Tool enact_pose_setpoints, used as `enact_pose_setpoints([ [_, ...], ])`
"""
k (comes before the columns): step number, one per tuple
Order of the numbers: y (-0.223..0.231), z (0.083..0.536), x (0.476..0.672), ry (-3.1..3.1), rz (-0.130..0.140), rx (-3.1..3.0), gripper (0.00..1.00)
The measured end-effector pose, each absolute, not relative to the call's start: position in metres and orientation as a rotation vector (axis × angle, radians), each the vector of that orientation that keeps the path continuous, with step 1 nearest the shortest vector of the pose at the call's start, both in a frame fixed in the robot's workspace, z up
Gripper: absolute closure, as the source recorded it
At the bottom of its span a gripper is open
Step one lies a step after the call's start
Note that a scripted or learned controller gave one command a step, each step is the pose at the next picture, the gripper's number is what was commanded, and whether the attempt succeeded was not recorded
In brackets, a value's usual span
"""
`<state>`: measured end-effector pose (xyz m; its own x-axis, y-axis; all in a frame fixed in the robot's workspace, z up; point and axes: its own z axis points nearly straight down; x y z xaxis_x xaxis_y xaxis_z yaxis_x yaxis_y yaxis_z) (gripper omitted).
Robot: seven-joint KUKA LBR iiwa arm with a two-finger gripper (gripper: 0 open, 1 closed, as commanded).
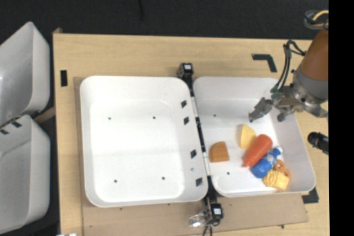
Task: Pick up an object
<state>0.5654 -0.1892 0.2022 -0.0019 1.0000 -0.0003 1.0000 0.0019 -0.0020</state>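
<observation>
My gripper [266, 110] hangs spread and holding nothing over the right bin [232, 98]; the carrot [258, 150] lies just below it, long axis running diagonally.

The arm [315, 66] is cut off at the right, leaving the orange band and wrist in view. The pincer [265, 110] is small and dark; its finger state cannot be read. The blue object [262, 167] lies partly under the orange carrot-shaped item [257, 150]. White containers [19, 130] at left are cropped by the frame edge.
</observation>
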Motion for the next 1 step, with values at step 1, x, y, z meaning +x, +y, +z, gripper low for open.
enact_pose_setpoints([
  [1,-0.1464,0.0949,0.5167,-2.218,0.005,-2.215,0.00],
])
